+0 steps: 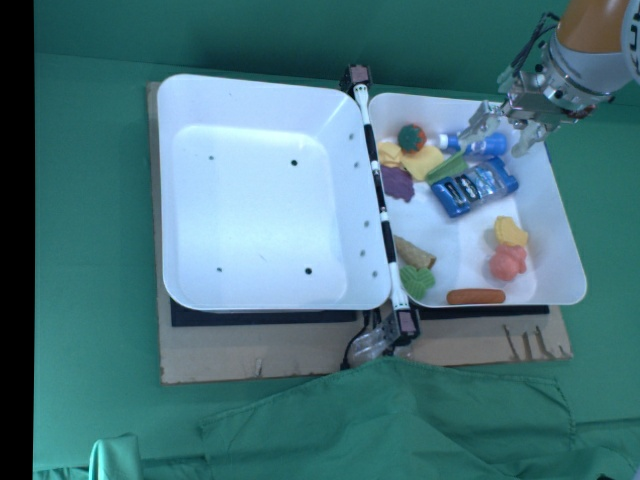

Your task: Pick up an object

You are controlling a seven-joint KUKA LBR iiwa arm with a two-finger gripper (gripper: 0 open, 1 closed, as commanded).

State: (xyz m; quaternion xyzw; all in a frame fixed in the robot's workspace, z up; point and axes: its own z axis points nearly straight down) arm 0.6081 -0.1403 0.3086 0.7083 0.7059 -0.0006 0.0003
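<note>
Bench (100, 268) under green cloth bears a brown board (200, 363), and on it two shallow white bins sit side by side, touching along a black-and-white hinge strip. The left bin (260, 198) is the larger-looking of the two in this slanted view. The right bin (560, 258) holds all the clutter, crowded toward its far-left corner, with open floor near its right wall and in the middle.

The arm (600, 18) enters from the upper right, orange band above a grey wrist, tilted down and leftward over the right bin's far rim. The gripper (505, 128) hangs above the far part of that bin with its fingers spread apart, one toward the left and one toward the right, clasping nothing.

Just below it lies a blue bottle (478, 146) (its white cap end points left), long axis roughly left to right along the far wall. Touching it on the near side, a blue packet (474, 187) lies slanted, its long axis rising toward the right. A green strip (447, 166) angles between them.

Further left sit a yellow toy (420, 161), a red-and-green ball (411, 137) and a purple piece (397, 182). Nearer the front lie an orange sausage (476, 296) running left to right by the near rim, a pink figure (508, 262), a small yellow piece (510, 232), a green leaf shape (417, 280) and a brown roll (414, 254).
</note>
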